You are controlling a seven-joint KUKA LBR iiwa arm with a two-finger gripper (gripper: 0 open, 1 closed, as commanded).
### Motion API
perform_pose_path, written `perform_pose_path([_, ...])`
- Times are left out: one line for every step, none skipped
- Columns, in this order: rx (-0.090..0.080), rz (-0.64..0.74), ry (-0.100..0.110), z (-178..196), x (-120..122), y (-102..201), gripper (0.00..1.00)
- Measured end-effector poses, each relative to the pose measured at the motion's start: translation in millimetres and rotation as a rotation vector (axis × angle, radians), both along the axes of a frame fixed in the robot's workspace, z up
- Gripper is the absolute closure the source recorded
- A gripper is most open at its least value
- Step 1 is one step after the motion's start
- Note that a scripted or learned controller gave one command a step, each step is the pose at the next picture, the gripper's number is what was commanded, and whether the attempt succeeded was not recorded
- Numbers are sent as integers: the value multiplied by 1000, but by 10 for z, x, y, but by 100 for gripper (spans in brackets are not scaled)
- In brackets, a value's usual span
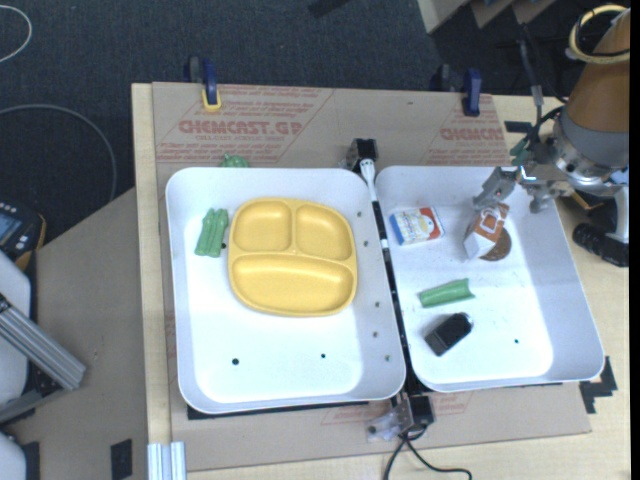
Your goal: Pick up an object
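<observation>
Claw position is over the far part of the right bin, at the end of the grey arm with its orange band. An orange-and-white carton sits tilted directly under the claw, with a metal finger at its top edge; whether the claw is wide, narrow or gripping cannot be told from this angle. The carton appears to touch the bin floor, so the lift is judged not yet done. Progress estimate: the approach to a candidate object is complete or nearly so; closing, lifting and clearing the bin remain. Other candidates lie near the claw in the same bin: a blue-and-white box just beside the carton on the side away from the arm, a green piece nearer the camera, and a black object beyond that. Well apart from the claw, the left bin holds a yellow divided plate and a second green piece. Both bins rest on the counter.
</observation>
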State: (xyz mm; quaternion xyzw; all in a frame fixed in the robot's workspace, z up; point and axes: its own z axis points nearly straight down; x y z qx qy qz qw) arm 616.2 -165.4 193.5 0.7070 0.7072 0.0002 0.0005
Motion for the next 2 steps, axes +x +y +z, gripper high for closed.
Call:
perform_pose_path([-4, 2, -24, -813, -11, 525, 0])
perform_pose_path([-6, 1, -24, -886, -729, 610, 0])
